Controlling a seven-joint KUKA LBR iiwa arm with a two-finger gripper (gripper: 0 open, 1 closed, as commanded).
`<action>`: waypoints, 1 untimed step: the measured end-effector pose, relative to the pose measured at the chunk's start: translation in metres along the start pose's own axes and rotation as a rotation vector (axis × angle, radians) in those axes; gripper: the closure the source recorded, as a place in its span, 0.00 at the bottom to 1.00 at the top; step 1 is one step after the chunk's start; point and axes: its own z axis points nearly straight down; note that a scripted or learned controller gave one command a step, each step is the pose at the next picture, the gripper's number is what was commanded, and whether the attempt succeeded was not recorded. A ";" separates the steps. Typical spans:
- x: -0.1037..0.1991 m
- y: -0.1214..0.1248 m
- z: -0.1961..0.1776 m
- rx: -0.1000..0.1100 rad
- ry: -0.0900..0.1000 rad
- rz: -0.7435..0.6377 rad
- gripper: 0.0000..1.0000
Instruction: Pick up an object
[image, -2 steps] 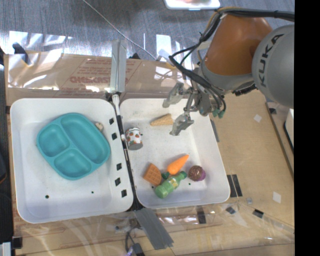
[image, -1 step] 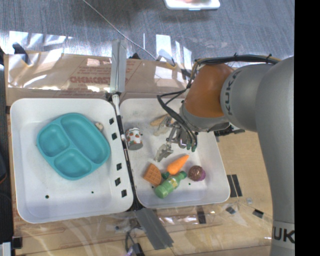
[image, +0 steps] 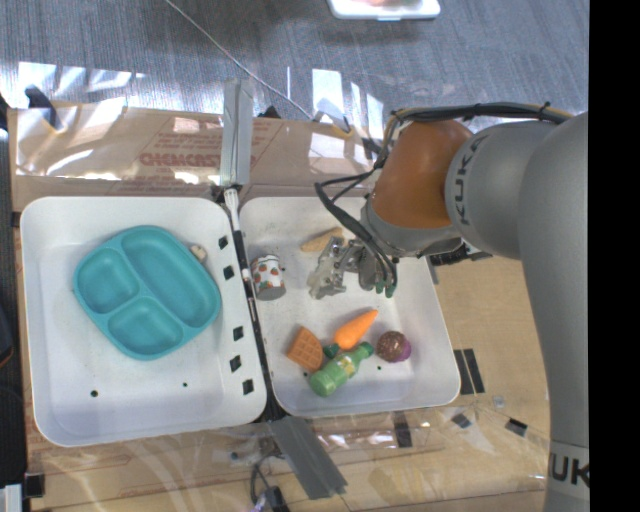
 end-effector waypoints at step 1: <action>-0.017 0.046 0.014 0.008 -0.002 0.090 1.00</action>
